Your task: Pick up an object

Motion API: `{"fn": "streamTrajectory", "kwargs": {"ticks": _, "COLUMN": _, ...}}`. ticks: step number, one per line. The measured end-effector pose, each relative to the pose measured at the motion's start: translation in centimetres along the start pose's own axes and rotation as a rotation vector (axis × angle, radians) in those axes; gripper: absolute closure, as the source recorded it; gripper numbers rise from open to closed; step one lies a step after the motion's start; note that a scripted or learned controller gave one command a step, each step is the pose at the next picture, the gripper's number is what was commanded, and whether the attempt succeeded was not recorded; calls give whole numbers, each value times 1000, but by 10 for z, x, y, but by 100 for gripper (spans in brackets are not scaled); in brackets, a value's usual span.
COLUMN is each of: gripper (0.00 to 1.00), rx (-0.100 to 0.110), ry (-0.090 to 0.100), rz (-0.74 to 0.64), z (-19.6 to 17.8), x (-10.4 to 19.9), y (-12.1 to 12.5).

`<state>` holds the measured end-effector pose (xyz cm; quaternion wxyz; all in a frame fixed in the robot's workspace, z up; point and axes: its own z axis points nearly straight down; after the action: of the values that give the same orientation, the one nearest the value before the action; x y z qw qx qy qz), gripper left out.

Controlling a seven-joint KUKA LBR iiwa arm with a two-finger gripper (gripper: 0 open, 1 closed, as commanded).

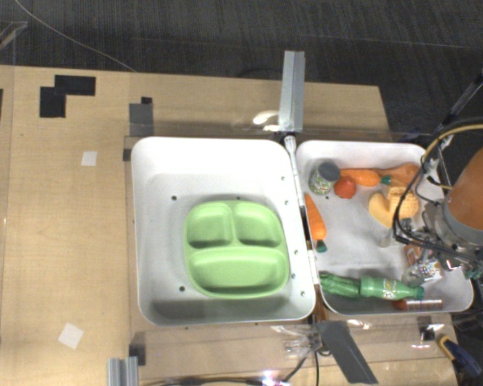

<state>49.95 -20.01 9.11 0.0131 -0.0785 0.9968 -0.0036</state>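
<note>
The right bin [350,244] holds several objects. A green bottle [369,286] lies along its front wall. An orange carrot-like piece [315,220] rests against the left wall. At the back sit a small jar with a grey lid [324,178], a red ball [345,188], an orange piece [362,178] and a yellow toy [384,208]. My gripper [424,267] hangs low over the bin's right front corner, just above the bottle's cap end, under the orange wrist band [475,191] and its cables.
The left bin [157,215] carries a green divided plate [235,247]. A metal post [291,95] stands behind the wall between the bins. Wooden bench top [56,240] stretches to the left.
</note>
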Motion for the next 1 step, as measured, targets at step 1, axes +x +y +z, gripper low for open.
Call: {"fn": "streamTrajectory", "kwargs": {"ticks": 1, "gripper": 0, "rx": -1, "ry": 0, "rz": -228, "z": 0, "x": -4, "y": 5}}
